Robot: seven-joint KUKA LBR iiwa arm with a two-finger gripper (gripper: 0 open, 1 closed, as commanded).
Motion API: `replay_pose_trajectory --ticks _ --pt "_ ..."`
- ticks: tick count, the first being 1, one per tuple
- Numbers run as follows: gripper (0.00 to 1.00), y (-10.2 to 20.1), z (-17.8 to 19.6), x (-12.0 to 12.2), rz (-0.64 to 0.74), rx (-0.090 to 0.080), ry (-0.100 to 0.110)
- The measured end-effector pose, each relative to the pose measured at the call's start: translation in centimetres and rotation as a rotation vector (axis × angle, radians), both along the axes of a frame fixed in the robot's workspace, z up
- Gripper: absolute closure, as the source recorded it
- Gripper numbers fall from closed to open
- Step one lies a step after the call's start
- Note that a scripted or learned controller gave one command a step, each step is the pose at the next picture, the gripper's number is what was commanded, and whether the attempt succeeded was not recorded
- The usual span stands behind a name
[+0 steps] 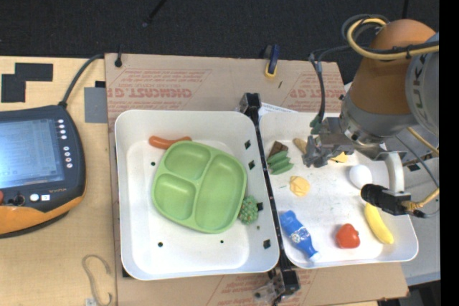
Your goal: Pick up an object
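Judging from the pose, the reach-in step was underway and nothing had been picked yet. The gripper (313, 153) was seen low over the upper-left part of the right bin (409, 249), just beside the green pod (280, 164) and the small brown piece (277, 149). Nothing was seen between the fingers, and whether they were spread or closed could not be told at this angle. Candidate objects were spread across the right bin: a yellow lump (299, 186) near the middle, a white egg (359, 175) to the right, a banana (378, 223) and a red pepper (348, 236) toward the front, and a blue packet (296, 233) by the divider. The left bin (129, 226) was occupied by a green divided plate (199, 185), with a carrot (168, 142) behind it and a bunch of green grapes (249, 211) at its right edge. For the next move, a target needed to be chosen, likely the pod or the yellow lump as nearest, the fingers centred over it, then lowered and closed. Clutter by the divider was judged a risk.
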State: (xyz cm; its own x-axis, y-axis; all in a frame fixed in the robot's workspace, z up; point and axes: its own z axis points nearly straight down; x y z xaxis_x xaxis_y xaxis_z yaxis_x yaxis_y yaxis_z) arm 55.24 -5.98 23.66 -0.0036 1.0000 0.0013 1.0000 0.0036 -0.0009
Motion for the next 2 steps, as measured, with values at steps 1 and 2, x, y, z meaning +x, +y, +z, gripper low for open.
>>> replay_pose_trajectory --ticks 1,2 --pt "1.0 2.5 -2.0 0.9 -0.002 0.0 0.005" --pt "1.0 2.1 -0.8 -0.1 -0.003 -0.001 0.003"
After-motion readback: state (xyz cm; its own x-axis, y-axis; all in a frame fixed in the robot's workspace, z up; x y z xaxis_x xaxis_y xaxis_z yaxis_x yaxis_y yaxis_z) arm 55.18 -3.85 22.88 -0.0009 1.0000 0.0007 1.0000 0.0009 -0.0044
